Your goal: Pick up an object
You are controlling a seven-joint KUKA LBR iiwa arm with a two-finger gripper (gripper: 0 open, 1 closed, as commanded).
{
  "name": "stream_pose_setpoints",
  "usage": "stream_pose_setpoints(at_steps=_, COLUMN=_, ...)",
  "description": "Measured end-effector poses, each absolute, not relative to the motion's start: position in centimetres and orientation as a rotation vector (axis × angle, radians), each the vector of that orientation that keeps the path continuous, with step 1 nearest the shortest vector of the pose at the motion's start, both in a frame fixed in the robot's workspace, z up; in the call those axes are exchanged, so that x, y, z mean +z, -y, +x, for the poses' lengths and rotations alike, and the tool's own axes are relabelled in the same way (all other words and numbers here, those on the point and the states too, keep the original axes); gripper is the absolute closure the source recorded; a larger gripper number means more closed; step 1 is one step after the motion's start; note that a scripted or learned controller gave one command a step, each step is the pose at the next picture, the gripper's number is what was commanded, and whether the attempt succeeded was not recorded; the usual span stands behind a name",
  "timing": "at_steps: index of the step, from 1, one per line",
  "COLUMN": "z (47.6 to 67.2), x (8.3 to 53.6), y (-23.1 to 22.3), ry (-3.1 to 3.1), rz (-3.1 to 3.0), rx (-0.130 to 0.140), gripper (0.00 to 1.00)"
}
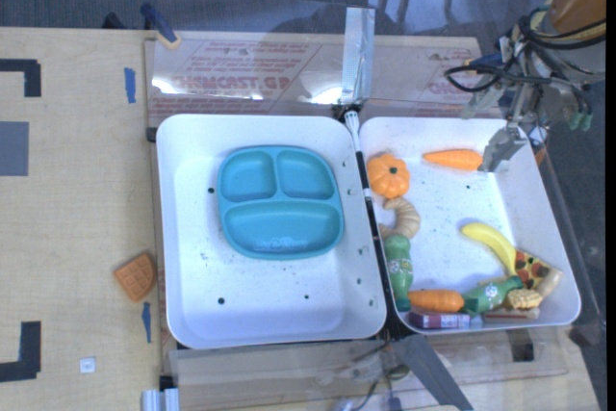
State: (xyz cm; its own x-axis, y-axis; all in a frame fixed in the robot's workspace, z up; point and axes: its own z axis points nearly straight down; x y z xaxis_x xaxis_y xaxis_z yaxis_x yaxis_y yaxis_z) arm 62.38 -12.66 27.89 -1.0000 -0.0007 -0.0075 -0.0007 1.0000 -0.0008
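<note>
Two white bins sit side by side on the worktop, and the end effector (502, 149) hangs over the far right part of the right bin (563, 236); whether it is spread or pressed together cannot be told. Just to its left lies a carrot (452, 159), long axis running left to right, thick end toward the end effector and thin tip pointing away from it toward a small pumpkin (388, 175). Bare white floor lies nearer the camera from the end effector, as far as a banana (491, 244) lying slantwise. Other toy foods crowd the bin's near edge. Well to the left, a blue divided plate (280, 202) rests in the left bin (183, 236).
</note>
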Motion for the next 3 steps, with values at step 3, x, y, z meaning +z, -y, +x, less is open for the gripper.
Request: stream_pose_setpoints(at_steps=3, z=66.7, x=8.7, y=21.2, ry=-3.129, rz=-0.224, rx=-0.004, gripper=0.00)
